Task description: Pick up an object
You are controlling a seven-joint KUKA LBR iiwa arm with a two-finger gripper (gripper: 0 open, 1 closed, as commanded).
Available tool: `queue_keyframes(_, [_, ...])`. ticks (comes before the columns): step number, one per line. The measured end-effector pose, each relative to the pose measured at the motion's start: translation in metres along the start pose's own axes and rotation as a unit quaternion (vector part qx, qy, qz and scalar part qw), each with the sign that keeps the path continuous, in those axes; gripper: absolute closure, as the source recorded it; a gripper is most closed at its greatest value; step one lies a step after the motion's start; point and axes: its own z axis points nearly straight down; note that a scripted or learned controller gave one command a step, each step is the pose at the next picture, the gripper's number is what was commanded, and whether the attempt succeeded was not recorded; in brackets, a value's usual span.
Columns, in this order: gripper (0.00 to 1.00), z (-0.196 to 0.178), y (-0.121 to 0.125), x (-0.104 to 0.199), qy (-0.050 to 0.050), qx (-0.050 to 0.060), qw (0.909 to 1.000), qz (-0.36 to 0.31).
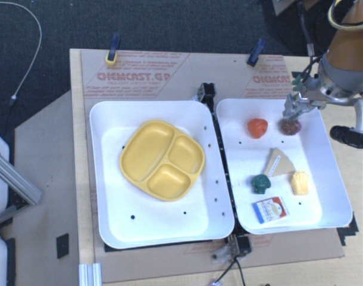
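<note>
Target looked like the small dark reddish object [290, 127] at the far end of the right bin [333, 159], just right of the red tomato-like piece [257, 127]. Judged light, rigid plastic, rounded and probably slick, so best pinched across its middle. Arm came in from the right, wrist angled down, gripper [292, 113] directly over the object, touching or nearly so. Couldn't tell whether the jaws were apart or clamped; no grasp confirmed. Yellow divided plate [162, 159] sat in the left bin [104, 177].
</note>
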Motion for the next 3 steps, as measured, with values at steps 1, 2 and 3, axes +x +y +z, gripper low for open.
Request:
queue_keyframes(1, [1.00, -0.017, 0.001, 0.000, 0.000, 0.002, 1.0000, 0.000])
queue_keyframes(2, [1.00, -0.008, 0.012, 0.049, 0.002, 0.004, 1.0000, -0.002])
queue_keyframes(3, [1.00, -0.008, 0.022, 0.093, 0.001, 0.002, 1.0000, -0.002])
